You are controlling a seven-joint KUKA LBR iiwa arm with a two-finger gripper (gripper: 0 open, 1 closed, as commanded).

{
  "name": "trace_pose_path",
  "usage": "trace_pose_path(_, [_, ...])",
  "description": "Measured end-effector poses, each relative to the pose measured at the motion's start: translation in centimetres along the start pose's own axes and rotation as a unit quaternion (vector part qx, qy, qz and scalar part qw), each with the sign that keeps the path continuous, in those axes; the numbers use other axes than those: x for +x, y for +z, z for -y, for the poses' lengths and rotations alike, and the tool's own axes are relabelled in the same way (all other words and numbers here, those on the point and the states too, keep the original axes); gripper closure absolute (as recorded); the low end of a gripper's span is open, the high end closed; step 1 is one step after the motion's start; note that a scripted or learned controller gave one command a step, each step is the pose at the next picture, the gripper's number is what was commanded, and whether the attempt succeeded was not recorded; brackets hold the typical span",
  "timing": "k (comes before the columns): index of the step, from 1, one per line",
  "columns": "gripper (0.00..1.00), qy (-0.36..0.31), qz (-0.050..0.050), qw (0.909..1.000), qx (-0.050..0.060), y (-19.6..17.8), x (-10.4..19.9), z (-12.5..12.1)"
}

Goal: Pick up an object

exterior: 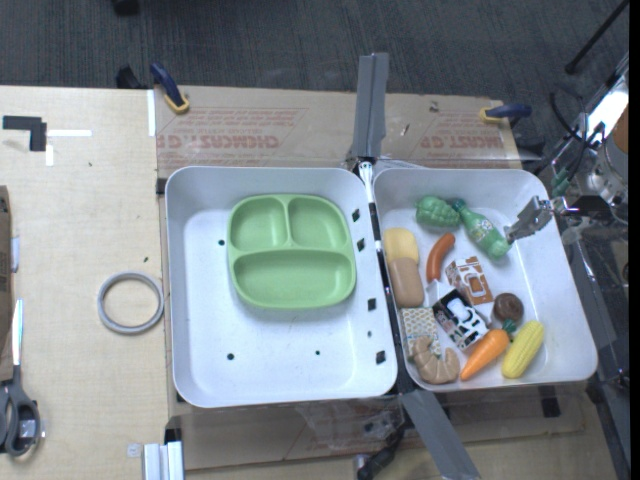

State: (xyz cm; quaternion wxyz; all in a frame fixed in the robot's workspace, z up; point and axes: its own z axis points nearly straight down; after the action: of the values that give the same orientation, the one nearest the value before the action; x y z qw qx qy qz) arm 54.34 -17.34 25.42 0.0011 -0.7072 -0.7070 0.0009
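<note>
Pincer (527,220) of grey metal sits over the upper right part of the right bin (560,278), near that bin's right wall, at the end of the arm that enters from the right; whether it is released or clenched cannot be told at this size, and nothing can be seen gripped in it. Just to its left lies a green bottle (480,230), tilted with its cap toward the upper left, its lower end close beside the pincer tip; contact between them cannot be made out. A green leafy vegetable (435,211) lies against the bottle's cap end. Below these, a pale yellow and tan loaf (404,268) lies along the bin's left wall, with an orange-red pepper (438,255) just beside it. An orange and white carton (470,279) lies near the middle, a black and white box (460,317) below it, and a brown round piece (508,308) to their right. Along the bottom edge are a tan pastry (435,362), a carrot (485,352) and a yellow corn cob (523,348), crowded together. The left bin (200,348) holds a green divided plate (292,250), lying flat in its upper half. On the wooden bench (70,228), well apart to the left, lie a grey tape ring (131,301) and scissors (18,414).
</note>
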Motion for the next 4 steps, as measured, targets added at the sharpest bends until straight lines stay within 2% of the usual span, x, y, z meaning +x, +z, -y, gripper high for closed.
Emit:
trace_pose_path(1, [0.00, -0.062, 0.000, 0.9981, 0.000, 11.5, 2.9, 1.2])
trace_pose_path(2, [0.00, -0.062, 0.000, 0.9981, 0.000, 11.5, 2.9, 1.2])
trace_pose_path(3, [0.00, -0.028, 0.000, 0.9996, 0.000, 9.1, 3.2, 6.6])
trace_pose_path(4, [0.00, 0.035, 0.001, 0.9993, -0.014, 14.4, 4.5, 0.5])
